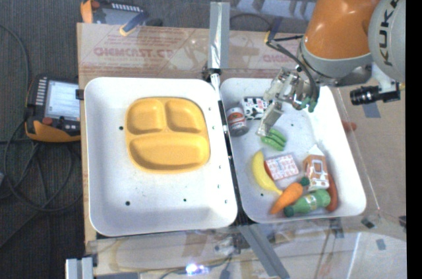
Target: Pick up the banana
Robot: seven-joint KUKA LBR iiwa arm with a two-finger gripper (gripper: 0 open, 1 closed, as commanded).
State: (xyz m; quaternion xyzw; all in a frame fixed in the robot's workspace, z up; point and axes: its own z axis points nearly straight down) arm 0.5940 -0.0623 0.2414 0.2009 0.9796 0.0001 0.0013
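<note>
While hovering over the right bin [343,139], pincer [269,123] hanging (finger spread hard to tell), banana [262,173] lying below it, green pod [273,138] sitting just beside.

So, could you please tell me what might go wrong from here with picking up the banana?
Two risks stand out. The yellow curved banana lies pressed against a red-and-white packet and an orange plastic carrot, so the pincer may nudge or grab a neighbour instead. The pincer also hangs just above a green pea pod, well short of the banana, so a straight descent would likely hit the wrong item.
</note>
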